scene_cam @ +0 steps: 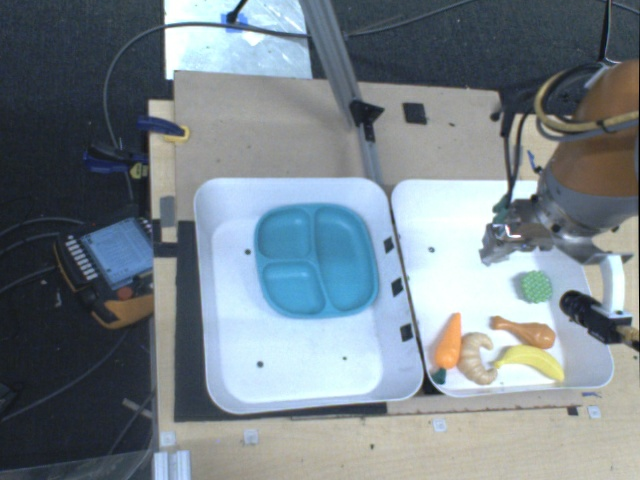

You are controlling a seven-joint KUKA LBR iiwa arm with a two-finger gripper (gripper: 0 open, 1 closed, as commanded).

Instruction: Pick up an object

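Observation:
In the right bin several toy foods lie near its front edge: an orange carrot, a tan ginger-like piece, a yellow banana, a brown drumstick and a green textured ball. My gripper hangs over the right bin's middle right, up and to the left of the green ball, apart from all the foods. Nothing shows between its fingers.
The left bin holds a blue divided plate. A grey pole slants across the bench behind the bins. Cables and a handheld controller lie on the floor to the left.

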